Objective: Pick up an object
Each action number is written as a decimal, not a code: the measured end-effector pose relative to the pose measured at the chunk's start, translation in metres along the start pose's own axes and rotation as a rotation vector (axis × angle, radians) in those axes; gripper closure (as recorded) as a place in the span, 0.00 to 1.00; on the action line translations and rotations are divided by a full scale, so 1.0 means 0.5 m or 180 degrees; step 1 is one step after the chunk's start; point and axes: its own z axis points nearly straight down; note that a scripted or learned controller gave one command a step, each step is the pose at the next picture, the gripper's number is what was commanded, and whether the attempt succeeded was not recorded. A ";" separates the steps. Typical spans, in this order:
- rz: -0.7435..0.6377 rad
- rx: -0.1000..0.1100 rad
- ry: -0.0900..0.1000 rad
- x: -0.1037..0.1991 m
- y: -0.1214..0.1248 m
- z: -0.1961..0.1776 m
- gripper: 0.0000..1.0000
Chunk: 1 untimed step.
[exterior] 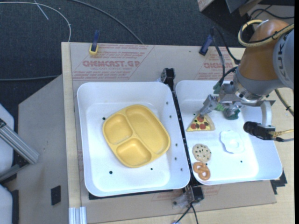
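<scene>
The right bin (pixel 261 169) holds a toy pizza slice (pixel 201 124), a round chocolate-chip cookie (pixel 201 152), a brown pretzel (pixel 202 171) and a flat white fried-egg shape (pixel 231 141). My gripper (pixel 204 111) reaches in from the right and slants down to the left. Its tip hangs just above the pizza slice's upper point, at the bin's left side. Nothing shows in its grasp. A small green item (pixel 231 111) lies partly hidden under the wrist.
A yellow three-compartment plate (pixel 135 134) lies in the middle of the left bin (pixel 88 125). A black divider (pixel 180 125) separates the two bins. A black cable end (pixel 256 129) hangs over the right bin's right side. Blue clamps (pixel 95 41) hold the board at the back.
</scene>
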 end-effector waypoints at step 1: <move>-0.0008 -0.0046 -0.0004 0.000 0.006 -0.016 0.00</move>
